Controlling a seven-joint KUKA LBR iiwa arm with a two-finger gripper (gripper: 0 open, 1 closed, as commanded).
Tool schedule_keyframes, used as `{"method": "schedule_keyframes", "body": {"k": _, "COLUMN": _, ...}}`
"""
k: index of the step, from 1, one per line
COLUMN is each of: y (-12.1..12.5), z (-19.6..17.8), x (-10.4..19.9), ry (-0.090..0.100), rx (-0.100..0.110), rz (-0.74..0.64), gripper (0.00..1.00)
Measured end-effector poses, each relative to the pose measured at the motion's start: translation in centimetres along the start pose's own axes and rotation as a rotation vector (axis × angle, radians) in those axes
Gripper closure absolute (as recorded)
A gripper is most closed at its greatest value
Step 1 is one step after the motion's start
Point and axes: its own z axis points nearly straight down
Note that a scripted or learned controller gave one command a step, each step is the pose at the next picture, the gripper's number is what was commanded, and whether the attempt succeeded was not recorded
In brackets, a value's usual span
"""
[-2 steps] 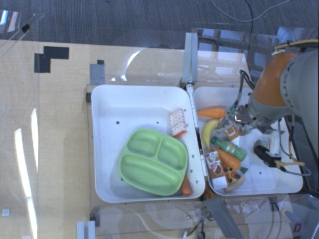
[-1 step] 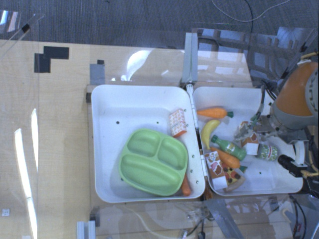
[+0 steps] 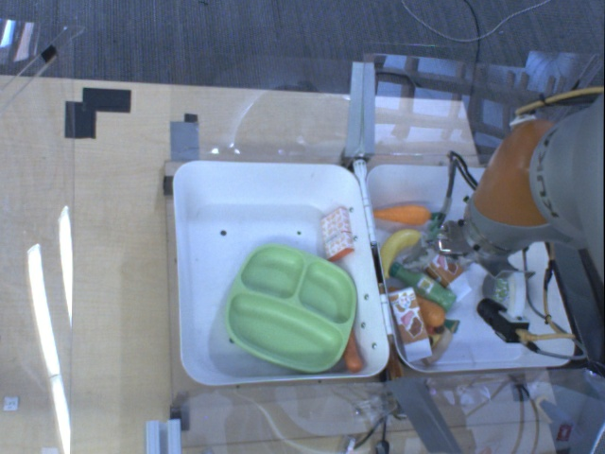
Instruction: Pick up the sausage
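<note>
The left white bin [image 3: 189, 253] holds a green divided plate [image 3: 288, 308]. The gripper [image 3: 440, 244] hangs low over the right bin's clutter; its grip cannot be told. The sausage [image 3: 353, 356], small, orange-brown and glossy, lies wedged between the plate's edge and the left bin's right wall.

arm [image 3: 567, 173]: grey rounded casing | orange band above wrist | black cables trailing by the wrist

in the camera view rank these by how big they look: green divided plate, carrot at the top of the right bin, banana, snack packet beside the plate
1. green divided plate, clearly the largest
2. carrot and banana: look about alike, and the banana is partly covered, so no ranking between them
3. snack packet, slightly smaller than those two
</note>
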Motion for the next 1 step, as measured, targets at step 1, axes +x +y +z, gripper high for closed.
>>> {"method": "schedule_keyframes", "body": {"k": 1, "y": -0.33, "z": -0.12, "x": 1.48, "ry": -0.006, "rx": -0.004, "rz": -0.118, "gripper": 0.0}}
